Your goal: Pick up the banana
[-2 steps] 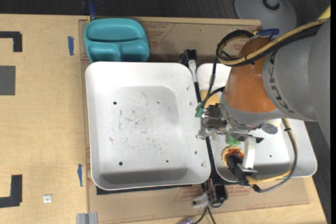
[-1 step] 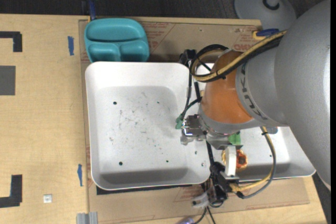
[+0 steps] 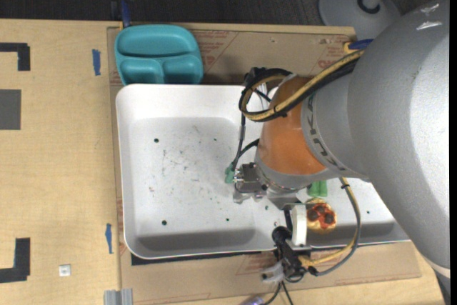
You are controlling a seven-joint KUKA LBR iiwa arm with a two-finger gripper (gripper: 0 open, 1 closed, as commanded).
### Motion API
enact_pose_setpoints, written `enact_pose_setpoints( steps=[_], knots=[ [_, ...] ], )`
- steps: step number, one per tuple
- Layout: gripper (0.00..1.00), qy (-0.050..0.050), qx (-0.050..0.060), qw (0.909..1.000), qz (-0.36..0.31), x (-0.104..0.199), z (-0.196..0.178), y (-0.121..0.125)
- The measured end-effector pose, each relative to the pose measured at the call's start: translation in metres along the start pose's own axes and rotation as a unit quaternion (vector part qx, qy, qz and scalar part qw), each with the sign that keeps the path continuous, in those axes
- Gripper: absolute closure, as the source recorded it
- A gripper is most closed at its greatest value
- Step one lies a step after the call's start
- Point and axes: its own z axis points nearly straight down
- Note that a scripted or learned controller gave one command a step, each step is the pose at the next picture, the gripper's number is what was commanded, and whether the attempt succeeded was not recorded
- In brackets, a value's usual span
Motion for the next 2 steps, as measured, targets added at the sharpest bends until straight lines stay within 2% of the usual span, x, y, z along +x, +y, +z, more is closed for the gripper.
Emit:
enact_pose_setpoints(
  steps=[2],
  knots=[
    [1.0, 0.0, -0.002, 1.0, 0.0, 0.001, -0.02, 0.001]
  ],
)
